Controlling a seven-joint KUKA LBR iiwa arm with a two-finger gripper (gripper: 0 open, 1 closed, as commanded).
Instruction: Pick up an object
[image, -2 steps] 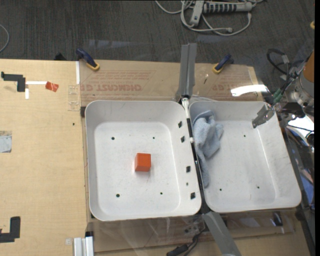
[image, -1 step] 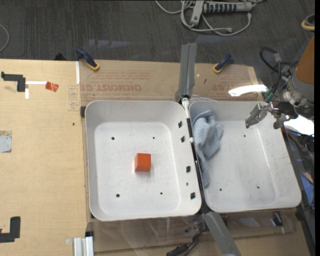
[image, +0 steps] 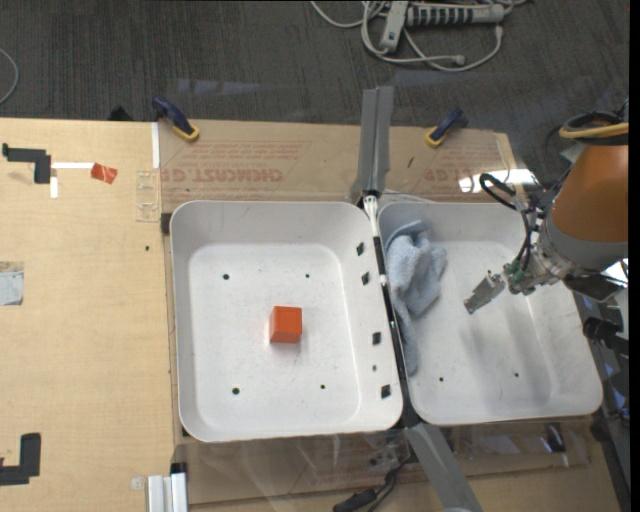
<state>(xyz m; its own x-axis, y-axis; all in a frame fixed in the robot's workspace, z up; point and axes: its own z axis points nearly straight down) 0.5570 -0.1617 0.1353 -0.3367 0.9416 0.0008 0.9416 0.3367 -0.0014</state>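
- Your two candidates sit in separate bins: an orange block (image: 286, 325) lies near the middle of the left bin (image: 200, 300), and a crumpled grey-blue cloth (image: 414, 268) is bunched against the left wall of the right bin (image: 560, 400), just beside the divider between the bins.
- Your gripper (image: 484, 292) hangs over the right bin, to the right of the cloth and apart from it, with nothing between its fingers. Whether the jaws stand open or closed, you cannot tell from this angle.
- Expect the cloth to be light, soft and limp. It should give under the fingers and drape, so pinch a raised fold near its top instead of a flat edge.
- Expect the block to be small, light and stiff, with flat faces. Close squarely across two opposite sides; a slanted grip would likely let it twist out.
- The cloth is the nearer target; the block calls for a reach across the divider.
- Writing: the cardboard (image: 260, 165) behind the bins bears red printed lettering, seen upside down; part of it seems to read "CHEMCAST", the remainder too faint to make out.
- Neither the block nor the cloth shows any label.
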